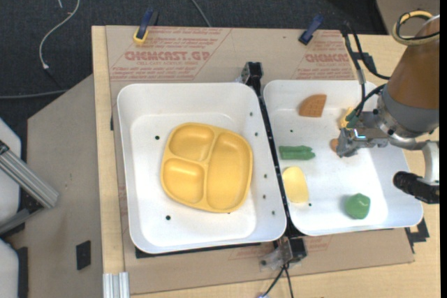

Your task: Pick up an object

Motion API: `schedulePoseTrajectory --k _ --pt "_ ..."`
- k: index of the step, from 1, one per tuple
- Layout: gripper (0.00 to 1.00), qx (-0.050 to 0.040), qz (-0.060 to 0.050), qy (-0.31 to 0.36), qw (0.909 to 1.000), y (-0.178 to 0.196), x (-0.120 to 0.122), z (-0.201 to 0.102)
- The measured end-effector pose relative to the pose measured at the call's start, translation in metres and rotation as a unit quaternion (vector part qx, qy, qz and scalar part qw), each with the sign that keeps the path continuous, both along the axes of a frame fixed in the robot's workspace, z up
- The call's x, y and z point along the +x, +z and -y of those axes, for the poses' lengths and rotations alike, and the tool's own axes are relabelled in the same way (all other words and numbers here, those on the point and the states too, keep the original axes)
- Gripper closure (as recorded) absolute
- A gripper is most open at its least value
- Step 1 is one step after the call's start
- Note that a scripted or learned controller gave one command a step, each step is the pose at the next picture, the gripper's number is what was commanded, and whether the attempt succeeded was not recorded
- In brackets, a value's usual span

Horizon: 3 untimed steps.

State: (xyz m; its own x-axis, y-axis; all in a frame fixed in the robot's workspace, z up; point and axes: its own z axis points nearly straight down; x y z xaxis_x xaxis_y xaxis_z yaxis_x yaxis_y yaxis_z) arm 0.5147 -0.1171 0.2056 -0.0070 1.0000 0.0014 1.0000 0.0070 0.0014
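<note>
While the bench (pixel 174 45) bears both bins, the left bin (pixel 140 150) holds only a yellow divided tray (pixel 207 167), and the right bin (pixel 328 213) carries every loose item within the arm's (pixel 415 91) reach. The arm enters from the right, with its gripper (pixel 347 139) low over the right bin's upper middle; whether the claw is apart or together cannot be told at this angle, and nothing is seen clamped in it.

Nearest candidate is the green elongated piece (pixel 296 153), lying flat just to the gripper's left and slightly nearer the camera. The pale yellow piece (pixel 295 185) sits below it against the bin's left wall. The green lump (pixel 357 206) lies toward the near edge, below the gripper. The orange wedge (pixel 313 105) rests toward the far wall, up and left of the gripper.

The likely risk is a descent onto bare floor between these items, closing on nothing, or nudging the green elongated piece sideways.
</note>
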Motion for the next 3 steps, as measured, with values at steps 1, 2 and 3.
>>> schedulePoseTrajectory --k 1,2,3 --pt "1.00 0.0002 0.001 0.000 1.0000 0.014 0.023 -0.051" --pt "1.00 0.0003 0.001 0.000 1.0000 0.023 0.050 -0.107" --pt "1.00 0.0001 0.000 0.000 1.0000 0.012 0.077 -0.155"
